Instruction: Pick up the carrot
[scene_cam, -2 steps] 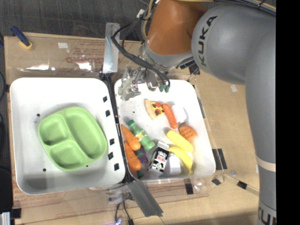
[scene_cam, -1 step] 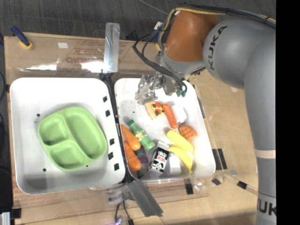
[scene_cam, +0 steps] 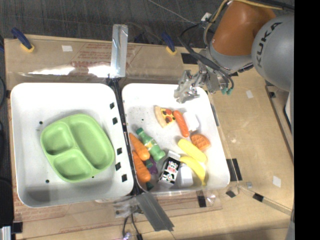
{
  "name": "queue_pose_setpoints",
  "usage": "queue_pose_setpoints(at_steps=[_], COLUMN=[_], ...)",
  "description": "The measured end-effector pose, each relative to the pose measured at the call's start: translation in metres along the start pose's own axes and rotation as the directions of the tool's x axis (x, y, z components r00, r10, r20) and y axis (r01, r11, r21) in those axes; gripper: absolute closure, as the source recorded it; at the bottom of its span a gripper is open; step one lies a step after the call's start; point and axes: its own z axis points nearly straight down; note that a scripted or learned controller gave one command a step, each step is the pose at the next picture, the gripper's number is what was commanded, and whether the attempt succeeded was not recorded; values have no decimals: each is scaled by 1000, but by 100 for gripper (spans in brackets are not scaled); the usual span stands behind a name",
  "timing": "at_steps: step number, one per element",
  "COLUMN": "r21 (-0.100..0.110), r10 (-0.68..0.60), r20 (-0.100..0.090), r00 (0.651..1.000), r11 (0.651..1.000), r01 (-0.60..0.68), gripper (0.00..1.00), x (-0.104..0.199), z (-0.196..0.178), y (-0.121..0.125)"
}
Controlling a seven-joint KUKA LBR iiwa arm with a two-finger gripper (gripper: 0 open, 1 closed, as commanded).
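Two orange carrots lie along the left wall of the right bin point(scene_cam: 212, 115): one carrot point(scene_cam: 138, 145) nearer the middle, a second carrot point(scene_cam: 142, 171) closer to the front corner. A green vegetable point(scene_cam: 151, 145) rests against them. My gripper point(scene_cam: 186, 92) hangs over the bin's far edge, well up and to the right of the carrots. It looks open, with nothing between its fingers.
The right bin also holds a pizza slice point(scene_cam: 163, 115), a red sausage point(scene_cam: 181, 123), a brown-orange pastry point(scene_cam: 200, 142), two bananas point(scene_cam: 193, 157) and a cow-patterned carton point(scene_cam: 171, 170). A green divided plate point(scene_cam: 77, 146) sits in the left bin point(scene_cam: 22, 109).
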Motion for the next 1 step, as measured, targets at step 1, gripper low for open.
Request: queue_pose_setpoints(at_steps=[1], r21=[-7], r10=[-340], r20=[-3], r00=[940], r11=[940], r01=[340], gripper=[100], x=[3], z=[37], y=[-33])
